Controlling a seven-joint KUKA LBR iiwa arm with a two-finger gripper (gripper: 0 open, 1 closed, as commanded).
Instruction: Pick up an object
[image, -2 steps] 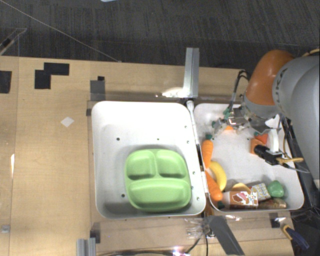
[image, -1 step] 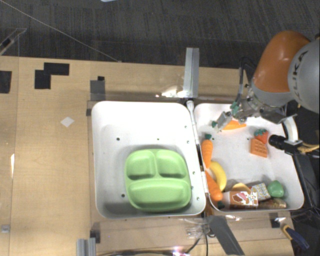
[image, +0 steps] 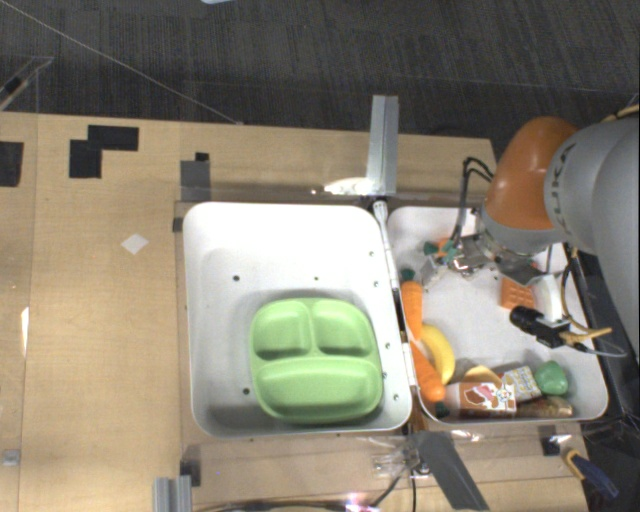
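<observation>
- Camera view, fixed above and looking down at a slant: two shallow white bins sit side by side on the wooden bench (image: 90, 330).
- Left bin (image: 215, 250) holds a green divided plate (image: 315, 358), lying flat toward the bin's near side, with three compartments facing up.
- Right bin (image: 480, 325) holds the objects to pick from, gathered along its left wall and near edge.
- An orange carrot (image: 418, 335) lies lengthwise against the left wall of the right bin, and a yellow banana (image: 438, 350) curves just beside it, touching it.
- A brown bottle with a label (image: 490, 392) lies on its side along the near edge, and a small green round item (image: 551, 379) sits at its right end.
- A flat orange piece (image: 515, 293) lies near the right side of that bin, partly under the arm.
- Grey arm (image: 600, 180), with its orange band (image: 525, 185), reaches in from the right over the far part of the right bin.
- Its hand (image: 447, 258) is low in the far left part of that bin, well apart from the banana and bottle; whether it is open or closed cannot be told, and nothing can be made out in its grasp.
</observation>
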